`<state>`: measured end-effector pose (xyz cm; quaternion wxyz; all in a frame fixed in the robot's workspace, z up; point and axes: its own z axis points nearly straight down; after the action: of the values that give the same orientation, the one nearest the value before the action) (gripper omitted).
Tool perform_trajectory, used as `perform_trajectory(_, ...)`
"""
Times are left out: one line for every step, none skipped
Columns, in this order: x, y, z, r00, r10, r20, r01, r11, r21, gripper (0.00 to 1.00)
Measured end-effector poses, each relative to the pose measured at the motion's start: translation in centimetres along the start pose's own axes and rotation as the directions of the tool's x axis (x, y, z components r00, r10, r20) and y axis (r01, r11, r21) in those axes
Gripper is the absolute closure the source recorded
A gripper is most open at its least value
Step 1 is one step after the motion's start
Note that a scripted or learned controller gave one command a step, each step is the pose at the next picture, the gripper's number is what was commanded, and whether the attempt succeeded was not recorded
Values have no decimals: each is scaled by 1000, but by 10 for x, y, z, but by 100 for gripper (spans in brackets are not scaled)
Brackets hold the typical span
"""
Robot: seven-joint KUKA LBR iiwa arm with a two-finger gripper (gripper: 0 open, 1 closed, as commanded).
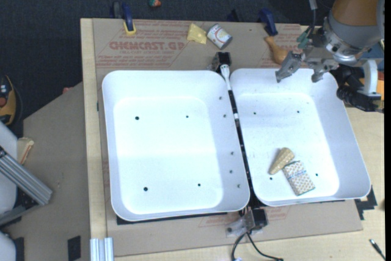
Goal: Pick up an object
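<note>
Two things lie in the right bin [342, 131], down toward its five o'clock corner: a tan cone-shaped piece [281, 160] and a small patterned packet [299, 178], the cone just at the packet's eleven o'clock and, as far as I can judge, touching it or nearly so. The left bin [116, 131] shows me only its white floor and a few dark dots.

My pincer [303, 68] hangs at the right bin's twelve o'clock rim, fingers [285, 70] spread apart, nothing between them. It is well apart from both pieces, so I read this as the approach step: no grasp is made yet.

The next move, as I see it, calls for carrying the pincer toward six o'clock, down the length of the bin, until it stands over one of the two pieces. The cone looks the easier target, since its far end lies free. I would turn the wrist so the fingers straddle its narrow width, then descend. The risk is nudging the packet, or closing on both at once, given how close they sit.

Loose bits lie on the bench [91, 58] beyond the bins; I leave those alone.
</note>
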<state>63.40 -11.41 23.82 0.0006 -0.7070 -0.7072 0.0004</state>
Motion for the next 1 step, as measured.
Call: perform_trajectory(51,-28,-186,1000,-6,1,6,1000,-23,0)
